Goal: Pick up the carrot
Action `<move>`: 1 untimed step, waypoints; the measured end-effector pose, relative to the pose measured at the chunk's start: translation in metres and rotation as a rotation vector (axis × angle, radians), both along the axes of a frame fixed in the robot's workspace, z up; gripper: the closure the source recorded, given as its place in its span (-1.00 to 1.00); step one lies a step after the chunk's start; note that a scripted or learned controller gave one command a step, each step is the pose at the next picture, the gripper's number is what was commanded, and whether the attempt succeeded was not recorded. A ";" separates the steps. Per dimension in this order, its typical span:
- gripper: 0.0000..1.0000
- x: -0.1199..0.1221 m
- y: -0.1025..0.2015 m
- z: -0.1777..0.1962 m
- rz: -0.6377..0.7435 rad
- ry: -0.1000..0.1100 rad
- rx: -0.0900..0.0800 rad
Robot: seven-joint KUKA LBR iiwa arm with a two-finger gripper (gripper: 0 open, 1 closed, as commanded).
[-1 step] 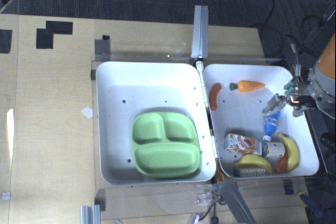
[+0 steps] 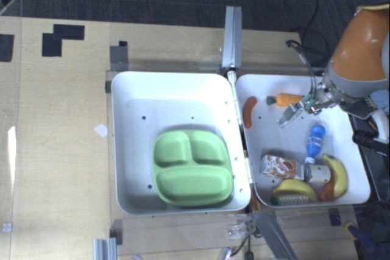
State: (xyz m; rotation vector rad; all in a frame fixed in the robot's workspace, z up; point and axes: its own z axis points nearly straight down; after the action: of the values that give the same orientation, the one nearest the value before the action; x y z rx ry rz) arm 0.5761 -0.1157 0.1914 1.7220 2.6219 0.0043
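The carrot (image 2: 289,99), orange with a small green top pointing left, lies on the floor of the right bin (image 2: 262,89) near its back wall. My gripper (image 2: 290,115) reaches in from the right and hangs just in front of the carrot, slanting down to the left. Its fingers (image 2: 283,122) look open, with nothing between them. The carrot lies beside them, not inside them.
A red sausage (image 2: 248,112) lies by the right bin's left wall. A blue bottle (image 2: 314,140), a printed packet (image 2: 279,166), a can (image 2: 317,173) and two bananas (image 2: 292,189) crowd its front. A green divided plate (image 2: 192,167) sits in the left bin (image 2: 131,131).
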 end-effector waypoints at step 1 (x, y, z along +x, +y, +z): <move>-1.00 0.077 -0.039 -0.102 0.070 -0.005 -0.002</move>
State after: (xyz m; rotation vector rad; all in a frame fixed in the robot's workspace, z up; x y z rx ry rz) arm 0.6536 -0.1542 0.0895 1.6267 2.6755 0.0060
